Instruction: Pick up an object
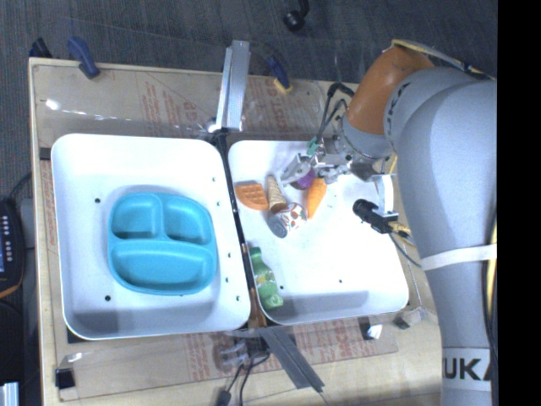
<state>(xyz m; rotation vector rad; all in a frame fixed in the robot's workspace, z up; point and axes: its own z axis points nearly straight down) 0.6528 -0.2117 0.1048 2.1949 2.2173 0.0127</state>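
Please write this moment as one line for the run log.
pincer: low in right white bin, above orange carrot-shaped toy | grasp: not confirmed | left white bin: blue divided plastic tray

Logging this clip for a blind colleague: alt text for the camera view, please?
The gripper is low in the right bin, over a carrot near other toy foods. The left bin holds a blue tray.

One fixed camera is looking down at a slant on the counter (127,358), taking in both bins (72,227) from fairly near.
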